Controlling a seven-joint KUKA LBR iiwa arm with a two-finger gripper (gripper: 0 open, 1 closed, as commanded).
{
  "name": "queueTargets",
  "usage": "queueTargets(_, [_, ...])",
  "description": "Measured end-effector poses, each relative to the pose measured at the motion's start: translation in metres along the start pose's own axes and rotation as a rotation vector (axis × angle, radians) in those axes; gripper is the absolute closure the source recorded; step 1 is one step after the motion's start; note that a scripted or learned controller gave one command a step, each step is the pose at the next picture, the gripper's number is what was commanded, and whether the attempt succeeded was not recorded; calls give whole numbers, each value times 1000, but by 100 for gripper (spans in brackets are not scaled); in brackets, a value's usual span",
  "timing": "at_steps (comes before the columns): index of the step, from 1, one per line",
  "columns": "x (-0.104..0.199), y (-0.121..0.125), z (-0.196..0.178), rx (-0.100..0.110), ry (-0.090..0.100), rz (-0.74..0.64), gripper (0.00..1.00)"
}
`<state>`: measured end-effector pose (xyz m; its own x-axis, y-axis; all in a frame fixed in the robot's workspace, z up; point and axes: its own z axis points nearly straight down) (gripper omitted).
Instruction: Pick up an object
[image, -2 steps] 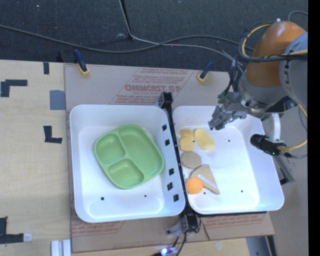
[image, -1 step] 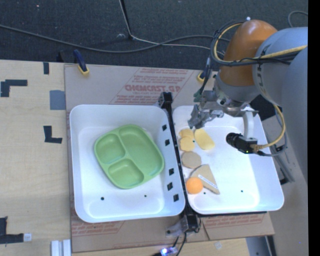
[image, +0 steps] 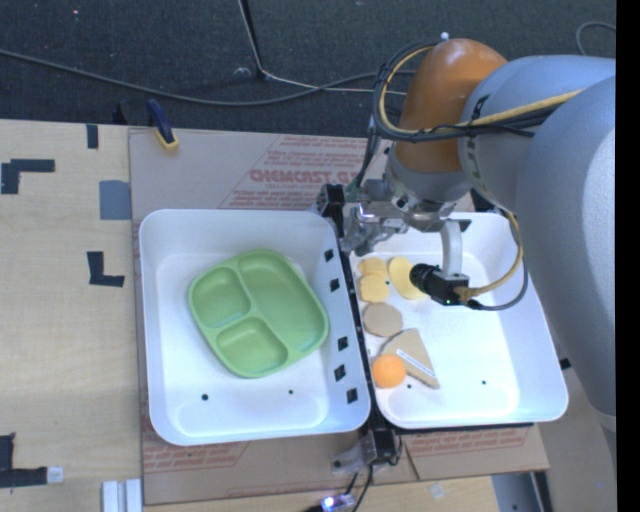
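Sitting apart: one tray (image: 258, 312), one ball (image: 389, 371)

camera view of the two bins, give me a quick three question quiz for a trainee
1. True or false: the green divided tray lies in the right bin.
2. Which item sits nearest the front edge of the right bin? A) orange ball B) yellow round piece C) tan oval piece
3. How many compartments does the green divided tray have?

Key
1. False: it lies in the left bin.
2. A
3. Three.
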<state>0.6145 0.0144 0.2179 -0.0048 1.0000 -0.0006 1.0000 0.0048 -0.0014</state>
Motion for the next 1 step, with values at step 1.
queueTargets(1, [46,17,-5,-1,1,-1,100])
